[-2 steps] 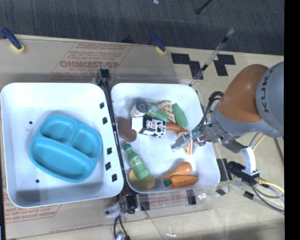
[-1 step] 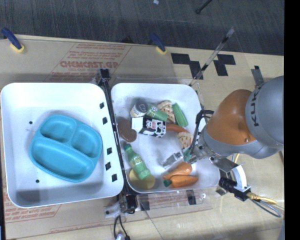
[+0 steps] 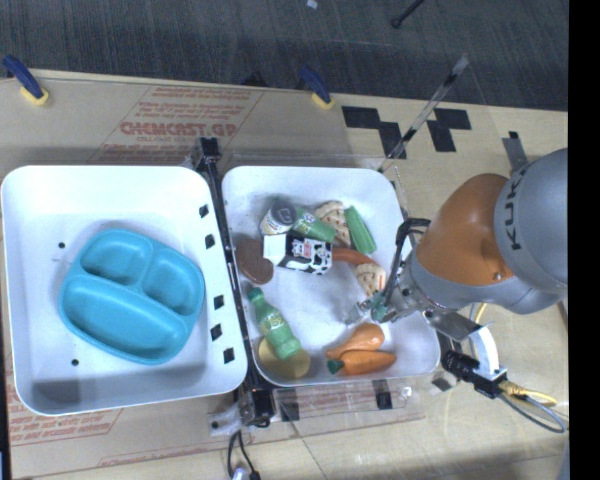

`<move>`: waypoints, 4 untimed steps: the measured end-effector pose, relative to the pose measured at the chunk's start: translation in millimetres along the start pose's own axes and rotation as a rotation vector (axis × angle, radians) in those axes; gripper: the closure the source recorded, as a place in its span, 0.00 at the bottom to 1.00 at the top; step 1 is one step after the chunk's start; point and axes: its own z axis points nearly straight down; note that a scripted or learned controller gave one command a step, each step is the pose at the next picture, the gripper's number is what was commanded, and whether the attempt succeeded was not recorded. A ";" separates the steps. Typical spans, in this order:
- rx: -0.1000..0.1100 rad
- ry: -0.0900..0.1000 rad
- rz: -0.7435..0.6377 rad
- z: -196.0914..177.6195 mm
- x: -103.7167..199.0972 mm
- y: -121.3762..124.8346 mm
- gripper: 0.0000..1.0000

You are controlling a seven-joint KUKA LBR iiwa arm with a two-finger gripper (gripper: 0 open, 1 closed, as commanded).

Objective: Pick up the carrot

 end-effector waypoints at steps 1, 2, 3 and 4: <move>-0.002 0.002 0.259 -55.3 49.3 27.6 1.00; 0.000 0.001 0.259 -54.9 48.7 26.9 0.00; 0.000 0.004 0.177 9.8 -1.2 5.4 0.00; 0.001 0.007 -0.029 9.9 -1.7 -1.8 0.00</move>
